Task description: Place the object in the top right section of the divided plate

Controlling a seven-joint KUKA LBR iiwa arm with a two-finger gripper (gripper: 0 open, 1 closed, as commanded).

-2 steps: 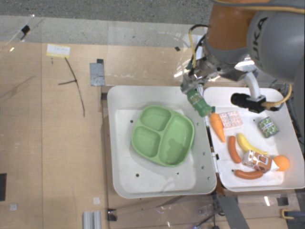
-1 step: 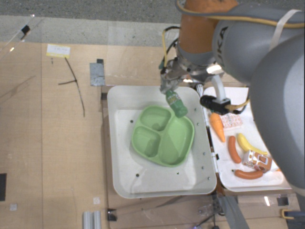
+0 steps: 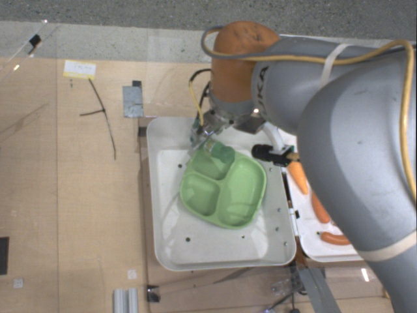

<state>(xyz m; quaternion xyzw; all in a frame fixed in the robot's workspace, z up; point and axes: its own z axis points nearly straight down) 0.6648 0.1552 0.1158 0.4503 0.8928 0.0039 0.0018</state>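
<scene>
Tool point(image 3: 203, 134) hovers over the far edge of a green divided plate point(image 3: 225, 188) in the left white bin point(image 3: 215, 253). A dark green object point(image 3: 221, 153) lies in the plate's upper section, just below it.

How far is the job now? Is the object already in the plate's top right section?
Looks partly done: a green object lies at the top section of the green divided plate in the left bin. In hand: the tool hovers beside it. Left: confirming it rests in the correct section; the view cannot settle this.
</scene>
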